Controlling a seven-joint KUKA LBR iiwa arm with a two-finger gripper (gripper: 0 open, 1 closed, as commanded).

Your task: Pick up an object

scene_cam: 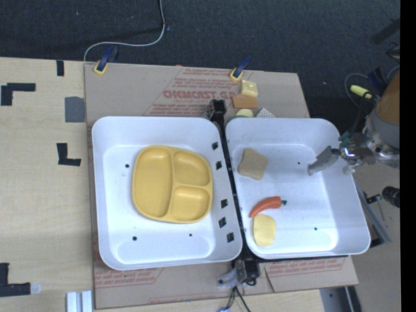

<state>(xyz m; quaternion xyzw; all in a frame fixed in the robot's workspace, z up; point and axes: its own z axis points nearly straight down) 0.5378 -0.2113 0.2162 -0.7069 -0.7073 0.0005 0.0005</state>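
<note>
Pepper [266, 205], orange and red, lies in the right bin [325, 130] at lower centre, long axis rising to the right. My gripper [323, 161] hangs up-right of it, well apart, holding nothing; how far it is open, I cannot tell.

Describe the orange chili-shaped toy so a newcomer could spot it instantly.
Look in the right white bin, the one without the yellow divided plate. Near its lower left lie three items in a column: a tan bread-like block, then the chili, then a pale yellow piece. The chili is the only slim, curved, orange-red one.
</note>
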